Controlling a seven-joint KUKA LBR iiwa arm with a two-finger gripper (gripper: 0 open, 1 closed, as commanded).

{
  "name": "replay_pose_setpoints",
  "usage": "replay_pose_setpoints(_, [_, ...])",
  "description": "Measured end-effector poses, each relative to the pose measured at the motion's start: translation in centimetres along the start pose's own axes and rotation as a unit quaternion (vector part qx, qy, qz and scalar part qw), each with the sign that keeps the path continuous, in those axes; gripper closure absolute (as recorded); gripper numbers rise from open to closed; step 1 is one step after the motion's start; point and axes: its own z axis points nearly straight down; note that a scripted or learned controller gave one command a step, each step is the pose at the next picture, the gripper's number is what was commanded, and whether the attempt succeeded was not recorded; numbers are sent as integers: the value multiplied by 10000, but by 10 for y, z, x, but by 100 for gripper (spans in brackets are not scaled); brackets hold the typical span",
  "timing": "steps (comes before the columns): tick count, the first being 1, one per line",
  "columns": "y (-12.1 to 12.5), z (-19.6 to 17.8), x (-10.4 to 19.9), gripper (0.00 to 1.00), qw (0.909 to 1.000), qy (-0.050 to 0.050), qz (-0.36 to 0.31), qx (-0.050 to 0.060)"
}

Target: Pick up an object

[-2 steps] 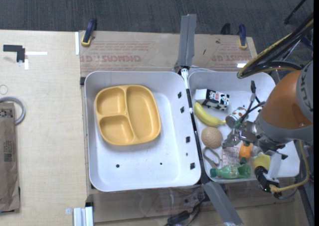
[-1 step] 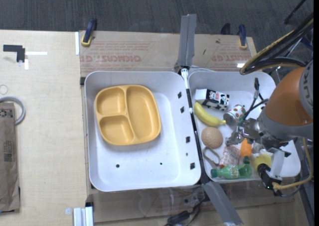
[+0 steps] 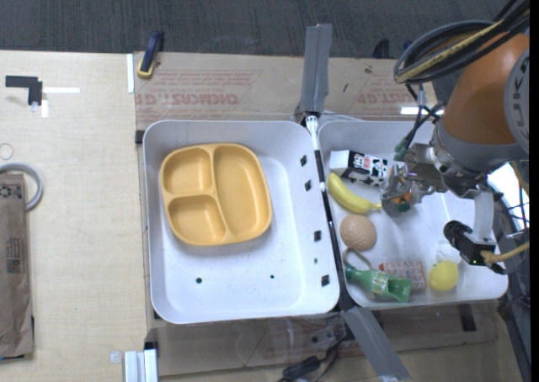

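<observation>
My gripper point(image 3: 394, 196) hangs low in the right bin point(image 3: 421, 132), near its left-centre, with the grey and orange arm coming in from the right. A yellow banana point(image 3: 349, 193) lies just left of it. A black-and-white patterned box point(image 3: 369, 165) lies just behind it. A small orange and green thing point(image 3: 403, 202) shows right at the gripper's tip; whether it is held is unclear. A beige ball point(image 3: 359, 233) sits in front of the banana. A green bottle point(image 3: 381, 283), a pink packet point(image 3: 404, 271) and a lemon point(image 3: 444, 275) lie along the front wall.
The left bin point(image 3: 244, 292) holds a yellow divided plate point(image 3: 216, 194) at its back left. A grey divider post point(image 3: 317, 69) rises between the bins at the back. Cardboard and a blue-and-yellow tool point(image 3: 151, 54) lie behind the left bin.
</observation>
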Motion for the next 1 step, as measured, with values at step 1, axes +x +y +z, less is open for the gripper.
replay_pose_setpoints(1, [25,4,26,100,10000,-3,92,-1])
